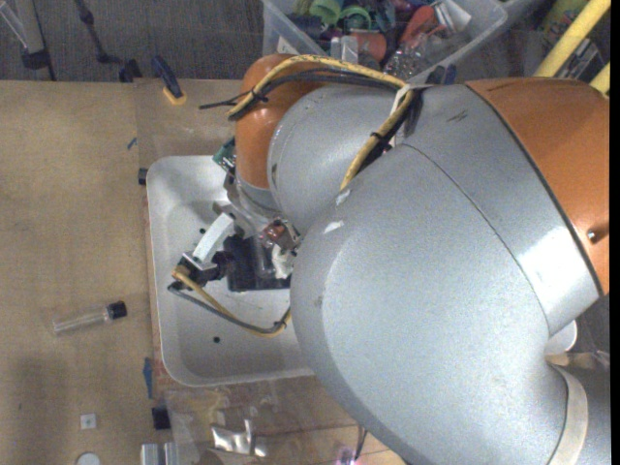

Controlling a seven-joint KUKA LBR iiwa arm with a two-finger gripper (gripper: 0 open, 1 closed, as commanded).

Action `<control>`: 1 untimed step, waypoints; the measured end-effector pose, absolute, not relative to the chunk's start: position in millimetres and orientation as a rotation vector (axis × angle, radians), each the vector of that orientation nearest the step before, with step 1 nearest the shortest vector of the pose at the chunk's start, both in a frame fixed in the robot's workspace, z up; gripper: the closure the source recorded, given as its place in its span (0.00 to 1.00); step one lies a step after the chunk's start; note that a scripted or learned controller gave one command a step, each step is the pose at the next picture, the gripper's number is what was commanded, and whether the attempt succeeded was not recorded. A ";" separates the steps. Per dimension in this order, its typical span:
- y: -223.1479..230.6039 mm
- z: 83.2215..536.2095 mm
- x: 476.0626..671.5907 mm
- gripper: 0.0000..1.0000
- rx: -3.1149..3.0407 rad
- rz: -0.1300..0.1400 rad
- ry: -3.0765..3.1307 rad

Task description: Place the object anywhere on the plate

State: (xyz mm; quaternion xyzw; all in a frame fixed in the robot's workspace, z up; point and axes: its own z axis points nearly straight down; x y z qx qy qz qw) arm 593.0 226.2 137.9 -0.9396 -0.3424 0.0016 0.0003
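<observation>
One arm (436, 260); jaws low over white bin (184, 352).

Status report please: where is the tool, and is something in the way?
Tool over the white bin. Arm blocks much of the view. Small capped tube on the bench, outside the bin.

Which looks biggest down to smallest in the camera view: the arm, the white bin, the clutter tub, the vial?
1. arm, nearest the camera.
2 and 3. white bin and clutter tub: too close to rank, both partly hidden.
4. vial.
</observation>
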 end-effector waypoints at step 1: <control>220.9 187.9 604.9 0.00 -2.551 0.001 -1.834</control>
